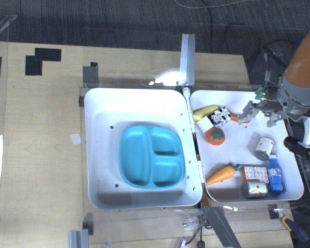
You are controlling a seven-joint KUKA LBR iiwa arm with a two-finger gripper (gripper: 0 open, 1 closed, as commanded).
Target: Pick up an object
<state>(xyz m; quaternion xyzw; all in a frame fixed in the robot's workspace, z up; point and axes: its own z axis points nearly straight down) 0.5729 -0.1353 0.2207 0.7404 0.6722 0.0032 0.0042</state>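
- The gripper (pixel 258 109) hangs over the far part of the right bin (pixel 232 141), up near the back wall. Its jaws look spread fairly wide with nothing between them, though the picture is a bit soft there.
- Closest pickable stuff is the cluster at the far left of that bin: a banana (pixel 205 111), a small black-and-white toy (pixel 219 117) touching it, and a little orange piece (pixel 243 119) just beside the toy. Slightly nearer the camera sits a round orange fruit with a green top (pixel 215 135).
- Biggest risk as I see it: those things are crowded, so the jaws could come down on two at once, or shove one aside and close on air.
- The round fruit would probably roll away if it's clipped off-centre.
- The banana lies right along the divider between bins, so a finger might hit that wall instead of getting around it.
- Rest of the right bin: a small can (pixel 264 148) lying tilted, a blue bottle (pixel 275 175), a carrot (pixel 220 174), a printed box (pixel 255 173) and another can (pixel 256 190) at the near edge, all packed close.
- The left bin (pixel 103 138) holds a blue divided tray (pixel 150 156), which looks too flat and wide for an easy pinch.
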